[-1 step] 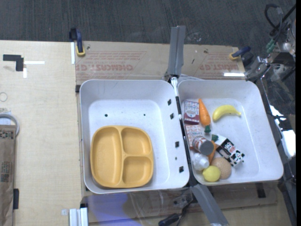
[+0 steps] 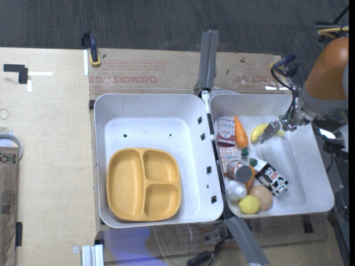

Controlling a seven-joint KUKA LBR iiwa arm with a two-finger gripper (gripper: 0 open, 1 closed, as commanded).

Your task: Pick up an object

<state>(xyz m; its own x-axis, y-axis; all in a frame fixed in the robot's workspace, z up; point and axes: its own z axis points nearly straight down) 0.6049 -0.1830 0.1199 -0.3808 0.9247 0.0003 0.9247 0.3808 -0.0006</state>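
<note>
**Over the right bin, closing in on the banana**

Down at the fingertips, the gripper hangs low in the right bin, its tips just beside the yellow banana, which lies at about nine o'clock from them. Whether the fingers are spread or closed, I cannot tell at this slant, and nothing shows between them. By my reading this is the approach step: no pick made yet.

The banana is small, curved, bright yellow, lying flat on the bin floor, with the orange carrot close on its nine o'clock side. The next move calls for settling the tips astride the banana's narrow body without nudging it toward the carrot.

Further out, toward six o'clock, the clutter thickens: a lemon, a black-and-white carton. Away at nine o'clock, the left bin carries a yellow divided plate.
</note>
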